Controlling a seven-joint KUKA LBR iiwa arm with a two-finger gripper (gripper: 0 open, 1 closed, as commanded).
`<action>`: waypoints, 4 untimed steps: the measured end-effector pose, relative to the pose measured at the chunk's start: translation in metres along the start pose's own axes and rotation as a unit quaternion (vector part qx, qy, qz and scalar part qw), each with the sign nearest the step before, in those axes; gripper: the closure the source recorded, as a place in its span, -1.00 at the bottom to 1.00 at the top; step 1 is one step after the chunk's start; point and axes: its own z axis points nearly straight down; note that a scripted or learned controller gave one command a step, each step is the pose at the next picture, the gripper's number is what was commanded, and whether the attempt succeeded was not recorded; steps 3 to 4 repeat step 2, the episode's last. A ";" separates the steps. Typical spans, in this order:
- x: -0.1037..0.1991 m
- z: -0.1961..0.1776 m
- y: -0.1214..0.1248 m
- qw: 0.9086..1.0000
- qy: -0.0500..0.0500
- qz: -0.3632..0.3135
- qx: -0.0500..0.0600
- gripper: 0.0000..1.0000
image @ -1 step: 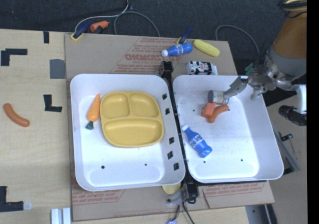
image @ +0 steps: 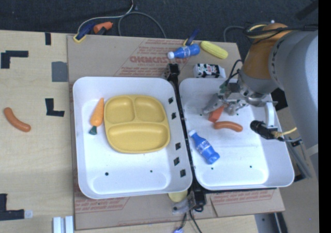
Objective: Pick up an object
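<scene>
My gripper (image: 221, 105) hangs low over the upper middle of the right bin (image: 279, 175), at the end of the grey arm with its orange band (image: 262, 56). A small orange piece (image: 216, 115) lies right beneath the gripper's tip, partly covered by it. An orange-red sausage (image: 228, 126) lies just below that on the bin floor. A blue bottle (image: 204, 147) lies on its side at the lower left of the same bin. I cannot tell whether the gripper touches the orange piece.
The left bin (image: 83, 170) bears a yellow divided plate (image: 137, 123) and a carrot (image: 96, 112) beside it. Behind the bins lie a blue bottle (image: 184, 52), a yellow corn cob (image: 213, 49) and a small black-and-white item (image: 208, 70). Another sausage (image: 16, 119) rests far left.
</scene>
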 end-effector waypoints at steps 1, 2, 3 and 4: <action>0.037 0.012 -0.004 1.000 -0.002 -0.001 -0.004 -1.00; 0.035 0.002 -0.004 1.000 -0.001 0.000 -0.004 1.00; 0.035 0.002 -0.004 1.000 -0.001 0.000 -0.004 1.00; 0.035 0.002 -0.004 1.000 -0.001 0.000 -0.004 1.00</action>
